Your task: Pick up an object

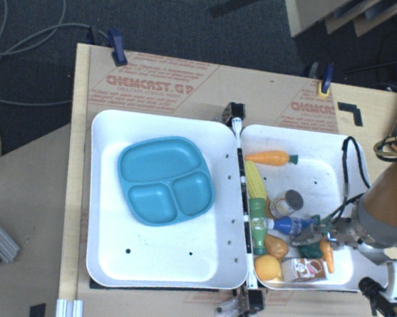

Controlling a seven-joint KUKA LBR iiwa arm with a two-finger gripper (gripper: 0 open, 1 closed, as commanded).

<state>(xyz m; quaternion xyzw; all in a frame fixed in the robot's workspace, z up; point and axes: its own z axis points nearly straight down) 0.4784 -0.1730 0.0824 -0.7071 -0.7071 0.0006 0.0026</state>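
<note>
The right bin (pixel 295 135) holds several toy foods. A carrot (pixel 267 156) lies at the back and a corn cob (pixel 255 180) runs along the left wall. Nearby are a grey can (pixel 291 201), a blue bottle-like piece (pixel 287 225), a green bottle (pixel 257 226), a brownish potato (pixel 276 246), an orange (pixel 268 268), a small carton (pixel 308 269) and a small carrot (pixel 327 255). My gripper (pixel 312 235) is low in this bin, at the blue piece's right end and just above the carton. Nothing is visibly lifted.
The left bin (pixel 165 258) holds a blue divided plate (pixel 165 180). A clip (pixel 234 112) sits where the two bins meet at the back. My arm's orange band (pixel 394 200) hangs over the right bin's right rim, with black cables (pixel 352 166) looping above it.
</note>
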